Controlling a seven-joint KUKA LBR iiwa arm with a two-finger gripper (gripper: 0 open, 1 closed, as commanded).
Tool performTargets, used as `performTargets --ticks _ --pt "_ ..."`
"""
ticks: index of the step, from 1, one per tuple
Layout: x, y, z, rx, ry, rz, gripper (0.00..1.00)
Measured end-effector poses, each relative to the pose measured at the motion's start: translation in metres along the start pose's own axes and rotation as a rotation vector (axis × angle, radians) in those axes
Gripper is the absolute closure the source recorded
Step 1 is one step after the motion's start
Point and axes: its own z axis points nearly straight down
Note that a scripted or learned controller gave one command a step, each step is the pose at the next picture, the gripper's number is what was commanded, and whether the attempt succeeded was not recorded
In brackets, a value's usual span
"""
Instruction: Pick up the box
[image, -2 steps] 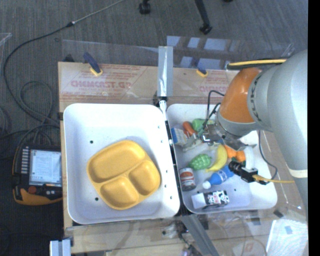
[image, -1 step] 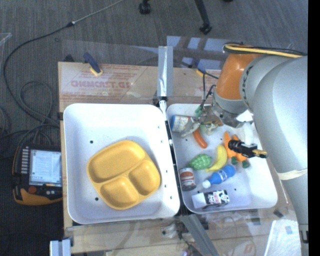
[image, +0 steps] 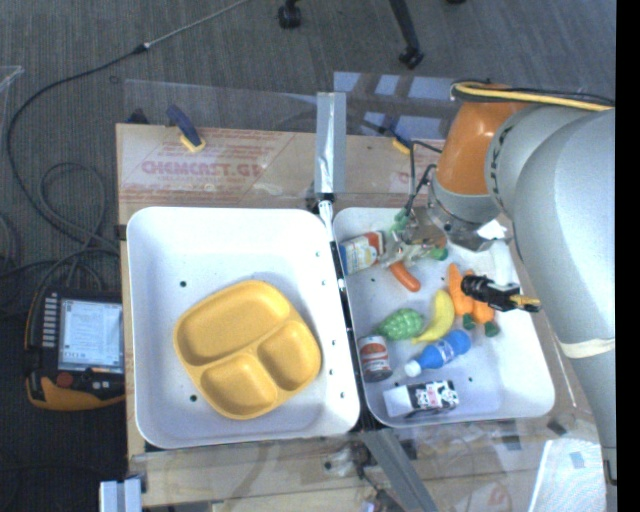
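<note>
Gripper low in right bin top corner, just beside box; opening unclear; arm from upper right.

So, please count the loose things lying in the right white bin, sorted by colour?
Yellow: 1, curved plastic banana
Green: 1, bumpy toy fruit
Blue: 1, small plastic bottle
Orange: 2, short carrot, long carrot
Total: 5, counting only single-coloured things.

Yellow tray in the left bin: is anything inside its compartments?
The yellow tray lies in the left bin; all three compartments look bare. Whatever lies under the tray is hidden.
</note>
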Motion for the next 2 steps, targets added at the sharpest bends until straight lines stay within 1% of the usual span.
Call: performTargets --ticks 1,2 --pt "0.086 0.025 -0.084 -0.02 0.005 0.077 1.0" --pt "0.157 0.037 -0.083 -0.018 0.006 0.153 1.0"
